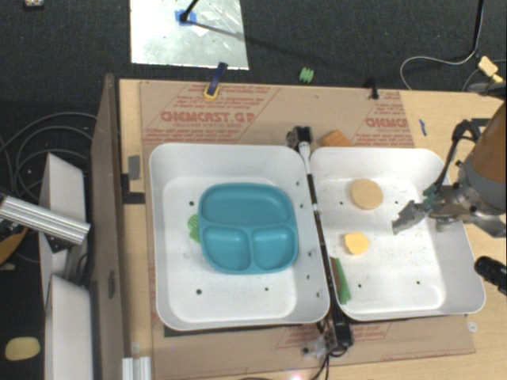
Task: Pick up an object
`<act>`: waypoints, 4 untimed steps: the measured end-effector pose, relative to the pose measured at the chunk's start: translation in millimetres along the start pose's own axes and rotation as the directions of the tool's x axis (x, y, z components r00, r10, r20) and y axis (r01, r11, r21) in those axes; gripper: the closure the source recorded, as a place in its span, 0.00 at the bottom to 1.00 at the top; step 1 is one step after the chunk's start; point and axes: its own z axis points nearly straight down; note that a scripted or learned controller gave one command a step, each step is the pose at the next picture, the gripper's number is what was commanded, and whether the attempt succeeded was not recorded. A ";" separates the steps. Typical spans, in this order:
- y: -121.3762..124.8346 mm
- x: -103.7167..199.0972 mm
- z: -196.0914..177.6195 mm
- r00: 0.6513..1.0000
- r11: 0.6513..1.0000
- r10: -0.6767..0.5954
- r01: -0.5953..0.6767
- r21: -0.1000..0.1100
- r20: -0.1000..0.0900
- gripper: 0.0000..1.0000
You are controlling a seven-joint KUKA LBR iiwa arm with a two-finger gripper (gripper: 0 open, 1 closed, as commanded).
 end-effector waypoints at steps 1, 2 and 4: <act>39.7 41.6 139.5 1.000 1.000 -0.006 0.006 0.006 -0.003 0.00; 96.0 -2.5 139.7 1.000 1.000 0.000 0.000 -0.006 0.003 0.00; 150.9 23.1 128.7 1.000 1.000 -0.004 0.004 -0.005 0.001 1.00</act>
